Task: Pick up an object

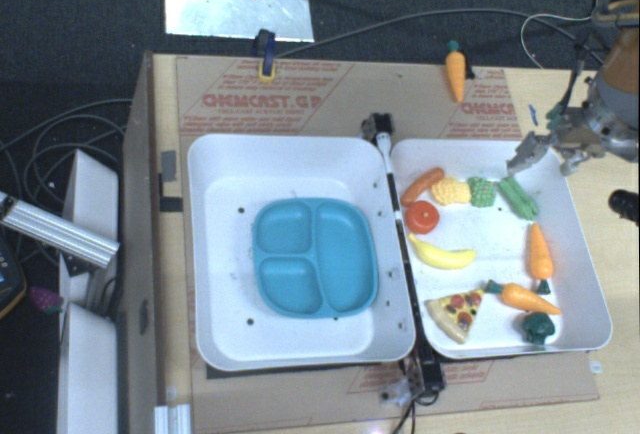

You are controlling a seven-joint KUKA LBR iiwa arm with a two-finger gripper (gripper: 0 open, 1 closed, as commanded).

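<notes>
Two-finger metal gripper [540, 148] sits at the upper right corner of the right-hand shallow white bin [590, 297], over its far rim. One grey finger [524, 154] slants down-left toward the bin interior. Jaw opening: cannot tell, too blurred and partly hidden by the wrist. Nothing visible between the fingers. Grey arm [615, 107] enters from the right edge, cables looping above it.

Nearest item: a green plastic toy vegetable, long and pod-like [517, 196], lying just below the finger tip, apart from it. Beside that, to the left, a small green leafy toy piece [483, 192], touching a yellow toy corn cob [449, 191]. An orange-red toy sausage or pepper shape [422, 184] lies at the corn's upper left. Below it a round red toy tomato [422, 216], then a yellow toy banana [443, 254].

Right side of the same bin: an upright orange toy carrot [539, 252]; a second orange carrot, tilted [528, 297]; a dark green toy broccoli [538, 326] near the front corner. A toy pizza slice with red dots [456, 312] lies at the front left.

Left-hand shallow white bin [225, 322] holds a blue plastic divided tray with three compartments [314, 256], roughly centred.

Outside the bins, on the brown cardboard sheet [330, 97] behind, a lone orange toy carrot with green top [456, 72].
</notes>
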